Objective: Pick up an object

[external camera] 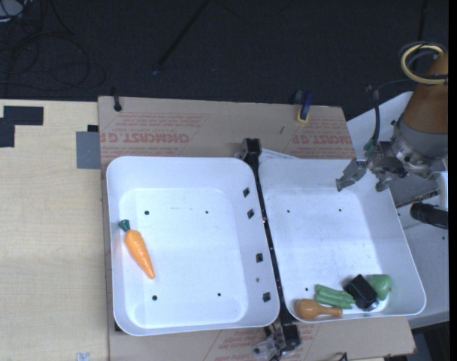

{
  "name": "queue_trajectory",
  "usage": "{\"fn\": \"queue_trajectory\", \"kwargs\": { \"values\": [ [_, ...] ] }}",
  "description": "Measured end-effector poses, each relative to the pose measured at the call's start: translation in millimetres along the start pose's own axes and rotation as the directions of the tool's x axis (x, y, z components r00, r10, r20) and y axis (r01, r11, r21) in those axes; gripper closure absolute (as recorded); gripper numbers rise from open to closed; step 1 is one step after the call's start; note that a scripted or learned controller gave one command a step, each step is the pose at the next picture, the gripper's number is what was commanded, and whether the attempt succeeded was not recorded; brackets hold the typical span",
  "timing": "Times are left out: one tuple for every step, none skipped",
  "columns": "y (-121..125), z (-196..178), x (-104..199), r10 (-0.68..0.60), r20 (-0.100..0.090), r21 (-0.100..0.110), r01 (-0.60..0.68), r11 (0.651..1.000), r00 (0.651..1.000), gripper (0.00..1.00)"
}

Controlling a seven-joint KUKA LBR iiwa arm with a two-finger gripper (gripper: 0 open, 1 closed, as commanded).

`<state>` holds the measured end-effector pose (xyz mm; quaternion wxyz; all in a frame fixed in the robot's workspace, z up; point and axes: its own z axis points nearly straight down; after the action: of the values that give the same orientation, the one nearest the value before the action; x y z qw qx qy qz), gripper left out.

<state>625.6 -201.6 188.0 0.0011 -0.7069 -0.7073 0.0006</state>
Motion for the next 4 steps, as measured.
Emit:
{"fn": "queue_trajectory", "kwargs": {
  "values": [
    [21, -119, 72, -0.008, 0.001, -0.015, 0.008, 1.0, 1.0, 0.0],
    [18, -121, 68, -0.005, 0.002, 0.0, 0.005, 1.0, 1.0, 1.0],
    [12, -249, 159, -0.009, 0.0, -0.015, 0.009, 1.0, 1.0, 1.0],
    [18, -357, 263, -0.01, -0.002, -0.012, 0.01, 1.0, 1.0, 1.0]
  ]
}}
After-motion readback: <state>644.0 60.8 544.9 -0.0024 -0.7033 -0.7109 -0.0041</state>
